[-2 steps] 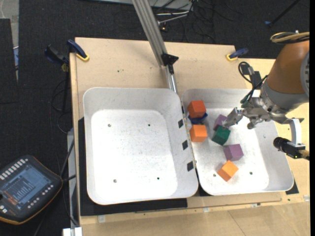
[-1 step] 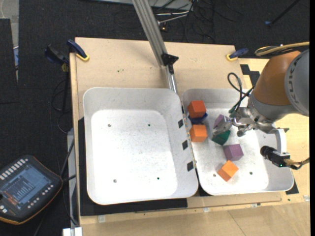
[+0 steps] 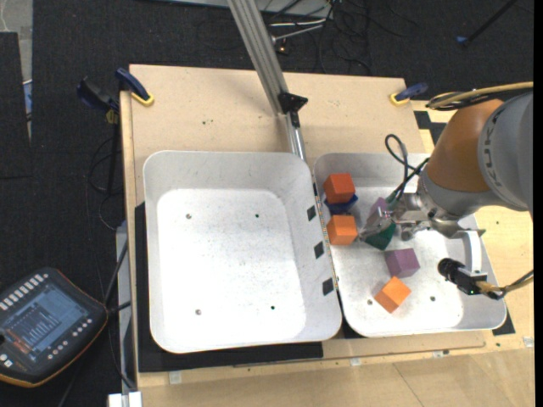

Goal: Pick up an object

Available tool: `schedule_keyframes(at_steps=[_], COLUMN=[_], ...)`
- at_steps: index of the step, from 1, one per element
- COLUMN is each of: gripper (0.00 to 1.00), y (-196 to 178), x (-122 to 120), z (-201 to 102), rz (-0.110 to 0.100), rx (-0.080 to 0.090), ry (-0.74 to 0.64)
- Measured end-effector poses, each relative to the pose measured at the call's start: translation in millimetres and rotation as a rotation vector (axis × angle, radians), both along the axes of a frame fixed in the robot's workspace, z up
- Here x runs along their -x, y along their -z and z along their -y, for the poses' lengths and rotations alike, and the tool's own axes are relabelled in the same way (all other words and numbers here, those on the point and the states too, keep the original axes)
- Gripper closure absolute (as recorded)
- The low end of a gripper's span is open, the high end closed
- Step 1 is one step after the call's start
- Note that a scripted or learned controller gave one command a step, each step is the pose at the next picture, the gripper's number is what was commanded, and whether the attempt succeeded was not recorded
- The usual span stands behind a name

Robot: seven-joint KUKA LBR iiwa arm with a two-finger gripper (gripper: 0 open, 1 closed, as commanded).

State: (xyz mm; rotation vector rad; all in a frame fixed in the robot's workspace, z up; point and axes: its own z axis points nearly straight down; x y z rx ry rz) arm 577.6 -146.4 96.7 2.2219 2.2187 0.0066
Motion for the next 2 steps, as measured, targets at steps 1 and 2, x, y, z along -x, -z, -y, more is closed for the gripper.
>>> schedule_keyframes(at_steps=[1,2], gripper=[1.0,1.0], y=[-11.1,-55.6], x=[-0.3,-0.8], z=[0.2,-6.8], rz=[0.002,0.0], rx=[0.001,0.002], ry=[-0.002,-0.004])
